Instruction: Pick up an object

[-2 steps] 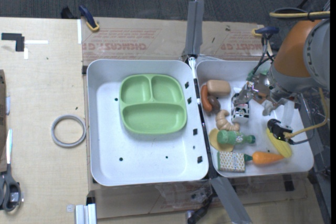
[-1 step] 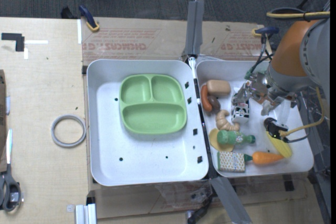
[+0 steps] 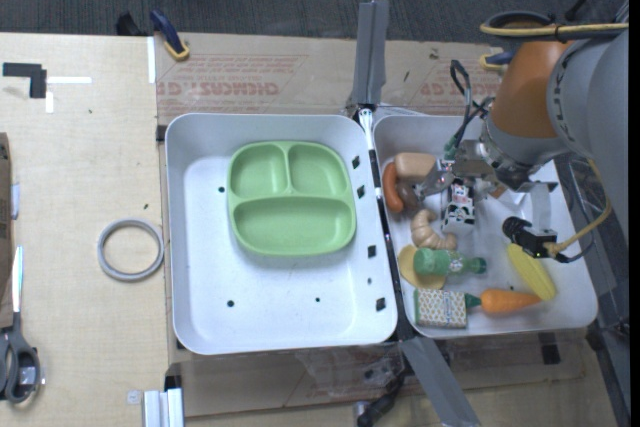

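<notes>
My gripper (image 3: pixel 452 200) hangs low in the right bin (image 3: pixel 580 315), over its middle, below the orange wrist band. Toy food lies around it: a brown bread piece (image 3: pixel 412 165) and a red-orange sausage (image 3: pixel 391 189) to its left, a tan croissant-like piece (image 3: pixel 430 229) just below it, and a green bottle (image 3: pixel 447 264) on a yellow disc (image 3: pixel 410 267). An orange carrot (image 3: pixel 510 300), a yellow corn cob (image 3: pixel 530 272) and a patterned block (image 3: pixel 441 308) lie toward the front. The fingers are too cluttered to read.
The left bin (image 3: pixel 200 315) holds a green divided plate (image 3: pixel 292 196). A grey metal divider (image 3: pixel 371 55) stands between the bins. On the bench at left lie a roll of tape (image 3: pixel 131 249) and scissors (image 3: pixel 20 360). A black cable (image 3: pixel 530 237) hangs by the arm.
</notes>
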### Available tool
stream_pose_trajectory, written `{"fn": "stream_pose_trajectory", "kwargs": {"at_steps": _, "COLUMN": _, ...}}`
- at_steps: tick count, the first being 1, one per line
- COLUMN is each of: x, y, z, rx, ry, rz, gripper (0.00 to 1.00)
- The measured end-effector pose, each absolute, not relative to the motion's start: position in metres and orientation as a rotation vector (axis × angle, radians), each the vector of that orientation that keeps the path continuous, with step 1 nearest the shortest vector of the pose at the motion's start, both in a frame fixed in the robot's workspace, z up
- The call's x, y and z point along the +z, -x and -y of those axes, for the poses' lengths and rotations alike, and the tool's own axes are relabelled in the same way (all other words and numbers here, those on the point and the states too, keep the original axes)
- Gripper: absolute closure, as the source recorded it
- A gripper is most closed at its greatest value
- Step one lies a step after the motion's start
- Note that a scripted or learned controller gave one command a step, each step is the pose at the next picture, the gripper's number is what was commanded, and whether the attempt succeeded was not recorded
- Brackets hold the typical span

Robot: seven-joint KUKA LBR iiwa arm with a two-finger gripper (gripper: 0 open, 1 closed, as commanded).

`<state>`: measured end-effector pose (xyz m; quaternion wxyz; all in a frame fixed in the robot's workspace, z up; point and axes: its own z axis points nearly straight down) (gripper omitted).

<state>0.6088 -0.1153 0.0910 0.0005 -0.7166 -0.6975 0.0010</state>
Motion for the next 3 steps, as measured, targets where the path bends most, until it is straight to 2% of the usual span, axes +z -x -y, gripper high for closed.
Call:
{"fn": "stream_pose_trajectory", "kwargs": {"at_steps": 1, "x": 0.1, "y": -0.609, "z": 0.117, "rx": 0.004, "ry": 2.254, "rz": 2.187, "gripper": 1.0}}
{"fn": "stream_pose_trajectory", "kwargs": {"at_steps": 2, "x": 0.192, "y": -0.659, "z": 0.047, "rx": 0.002, "ry": 2.378, "rz": 2.055, "gripper": 1.0}}
{"fn": "stream_pose_trajectory", "kwargs": {"at_steps": 3, "x": 0.191, "y": -0.658, "z": 0.074, "rx": 0.005, "ry": 2.254, "rz": 2.188, "gripper": 1.0}}
